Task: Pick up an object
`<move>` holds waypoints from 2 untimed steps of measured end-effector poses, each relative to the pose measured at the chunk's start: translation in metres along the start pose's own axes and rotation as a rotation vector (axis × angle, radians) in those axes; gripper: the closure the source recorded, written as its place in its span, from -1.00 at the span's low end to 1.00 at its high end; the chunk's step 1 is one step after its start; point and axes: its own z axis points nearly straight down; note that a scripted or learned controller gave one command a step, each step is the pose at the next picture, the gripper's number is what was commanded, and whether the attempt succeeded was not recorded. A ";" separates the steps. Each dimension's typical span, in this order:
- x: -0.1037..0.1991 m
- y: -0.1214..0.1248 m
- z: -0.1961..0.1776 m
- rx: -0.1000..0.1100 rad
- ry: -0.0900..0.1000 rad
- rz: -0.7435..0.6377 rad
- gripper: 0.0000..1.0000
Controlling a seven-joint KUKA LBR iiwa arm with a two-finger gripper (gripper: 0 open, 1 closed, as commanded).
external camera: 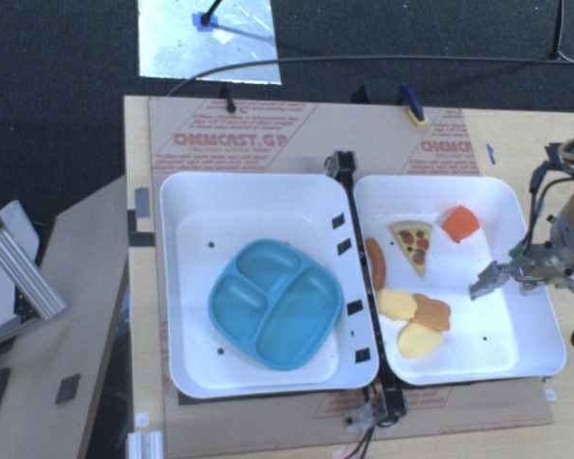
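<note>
The right bin (526, 347) holds several toy foods. A pizza slice (413, 244) lies near its middle and an orange block (460, 224) sits toward the back. A reddish sausage (375, 262) lies along the left wall. Beside it are a pale yellow piece (396, 304), an orange piece (432, 313) and a yellow piece (419, 339), clustered at the front left. My gripper (502, 277) hangs low over the right side of this bin, to the right of the food cluster and below the orange block. I see nothing held in it.
The left bin (196, 208) carries a blue divided plate (275, 302). A black clip strip (357, 266) joins the two bins. The grey arm (566, 247) comes in over the right bin's right wall. Bare white floor lies under the gripper.
</note>
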 end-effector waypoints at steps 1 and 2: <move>0.000 0.003 -0.006 -0.012 -0.003 -0.004 -1.00; 0.008 0.009 0.041 -0.008 -0.001 -0.003 -1.00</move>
